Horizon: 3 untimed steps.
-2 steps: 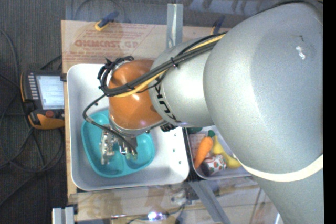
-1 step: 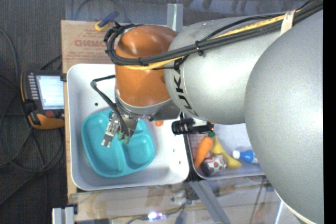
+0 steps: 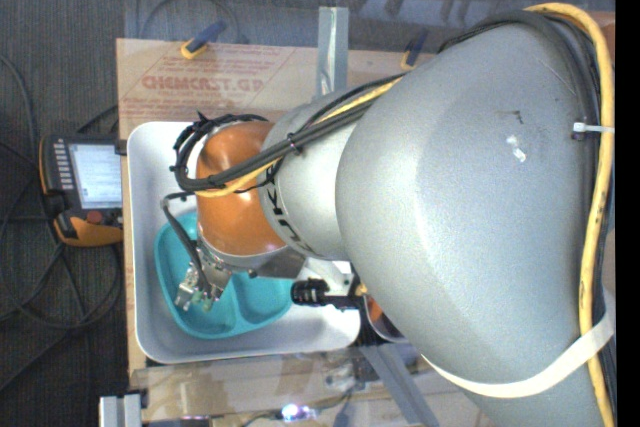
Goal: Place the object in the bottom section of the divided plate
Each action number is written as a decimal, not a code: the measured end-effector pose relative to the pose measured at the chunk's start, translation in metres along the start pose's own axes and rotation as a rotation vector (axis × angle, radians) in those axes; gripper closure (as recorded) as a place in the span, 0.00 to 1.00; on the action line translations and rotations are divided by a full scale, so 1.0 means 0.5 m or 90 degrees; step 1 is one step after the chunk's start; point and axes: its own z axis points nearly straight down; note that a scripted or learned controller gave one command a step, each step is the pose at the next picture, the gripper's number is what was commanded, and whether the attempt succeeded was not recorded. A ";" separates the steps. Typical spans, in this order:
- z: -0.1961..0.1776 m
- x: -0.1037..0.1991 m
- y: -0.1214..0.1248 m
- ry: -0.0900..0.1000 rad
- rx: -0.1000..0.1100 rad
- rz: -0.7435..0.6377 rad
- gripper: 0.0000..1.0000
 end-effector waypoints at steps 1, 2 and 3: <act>-0.455 -0.008 -0.013 0.003 0.006 -0.068 1.00; -0.455 -0.008 -0.013 0.003 0.006 -0.068 0.00; -0.470 -0.010 -0.011 0.002 0.008 -0.068 1.00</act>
